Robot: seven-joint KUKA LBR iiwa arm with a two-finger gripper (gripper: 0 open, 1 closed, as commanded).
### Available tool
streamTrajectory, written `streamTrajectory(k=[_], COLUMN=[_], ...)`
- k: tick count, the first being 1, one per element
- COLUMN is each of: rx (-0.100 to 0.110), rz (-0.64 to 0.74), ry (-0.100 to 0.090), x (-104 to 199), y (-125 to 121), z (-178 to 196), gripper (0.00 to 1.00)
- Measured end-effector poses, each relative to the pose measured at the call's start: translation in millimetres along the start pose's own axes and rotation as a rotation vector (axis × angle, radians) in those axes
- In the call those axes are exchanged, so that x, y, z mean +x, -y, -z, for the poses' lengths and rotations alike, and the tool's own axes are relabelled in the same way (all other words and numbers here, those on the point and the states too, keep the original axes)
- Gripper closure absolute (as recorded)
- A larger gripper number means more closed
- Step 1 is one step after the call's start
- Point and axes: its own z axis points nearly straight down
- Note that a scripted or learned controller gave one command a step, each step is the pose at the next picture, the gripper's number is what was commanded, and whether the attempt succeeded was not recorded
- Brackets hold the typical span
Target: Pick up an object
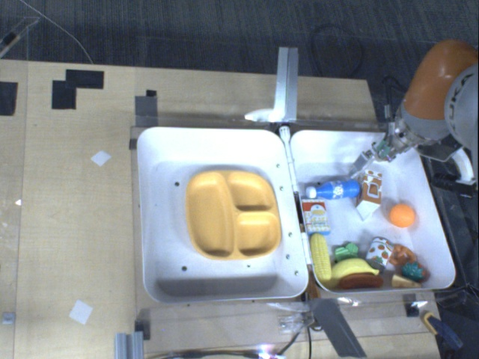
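Sitting at centre frame, the left bin carries a yellow divided tray. Beside it, the right bin keeps a blue bottle, corn cob, banana, small carton and orange ball. At upper right, the arm reaches down; its gripper hangs over the bin's upper part, above a brown-and-white box, grip state impossible to tell.
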Motion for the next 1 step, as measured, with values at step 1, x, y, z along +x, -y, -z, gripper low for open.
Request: streamTrajectory(k=[1], rx=[-0.020], rz=[0.105], ry=[0.006], x=[22.9], y=[-15.6], z=[100.4], gripper=[0.00])
